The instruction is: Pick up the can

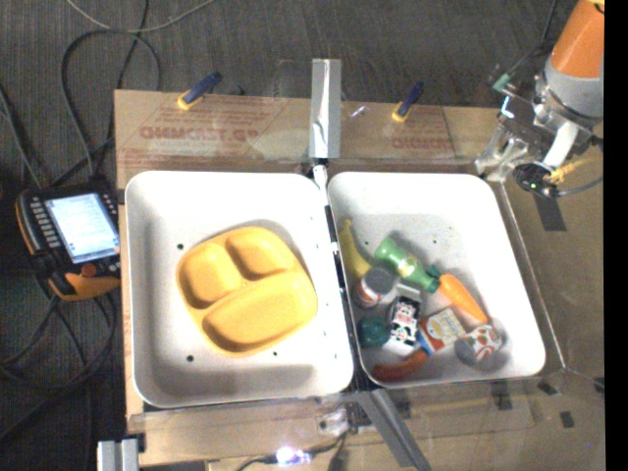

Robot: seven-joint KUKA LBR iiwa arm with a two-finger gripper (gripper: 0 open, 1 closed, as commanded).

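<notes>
A small can (377,287) with a silver top and a reddish label stands upright in the right bin (461,196), between a banana (353,254) and a green bottle (404,262). A second can-like cylinder (482,342) with an orange and white label lies on its side near the bin's front right corner. My gripper (522,165) hangs outside the bin, above its back right corner, far from both cans and holding nothing that I can see.
The right bin also holds a carrot (462,299), a cow-patterned carton (403,321), a teal piece (372,334) and a red pepper (399,366). The left bin (147,292) carries a yellow divided plate (247,287). A tablet (75,226) lies left of the bench.
</notes>
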